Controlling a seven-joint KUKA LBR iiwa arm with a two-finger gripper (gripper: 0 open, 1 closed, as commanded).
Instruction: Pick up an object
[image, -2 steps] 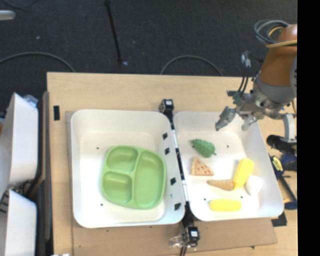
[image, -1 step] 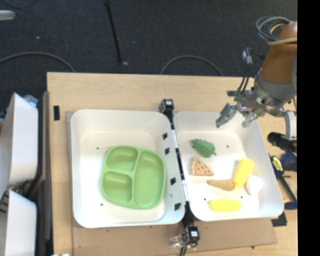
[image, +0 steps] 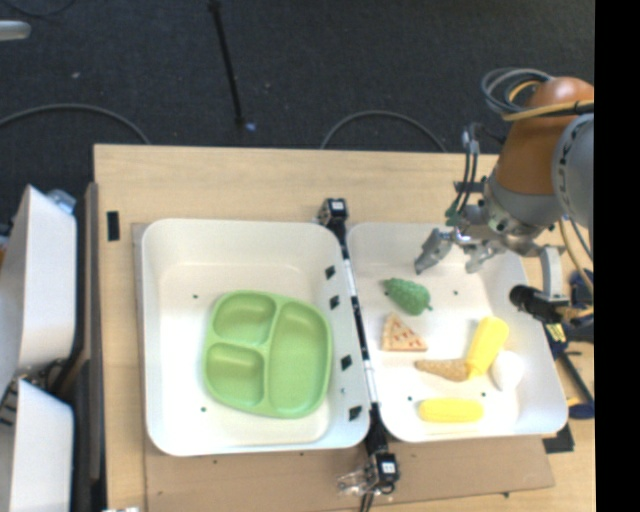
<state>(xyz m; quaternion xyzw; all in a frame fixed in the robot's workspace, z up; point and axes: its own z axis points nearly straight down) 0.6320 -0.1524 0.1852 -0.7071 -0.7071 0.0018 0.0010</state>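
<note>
Risk assessment, starting at the near edge of the right bin (image: 540, 425): the yellow piece (image: 450, 409) lies alone and is judged the easiest target, but just beyond it the brown wedge (image: 443, 369), the upright yellow block (image: 486, 345) and the white lump (image: 507, 372) sit touching or nearly so. A descent there could nudge one item into another, or close on two at once. The triangular slice (image: 403, 336) lies flat, so fingers may skid over it. The green leafy item (image: 408, 294), toward the bin's middle and nearest the hand, looks soft and irregular and might slip out. The hand (image: 457, 252) hovers over the far part of the right bin, fingers spread wide, nothing between them. The arm (image: 530, 160) reaches in from the tabletop's right edge, wrist tilted downward. The left bin (image: 160, 250) holds a green divided tray (image: 268, 352).
</note>
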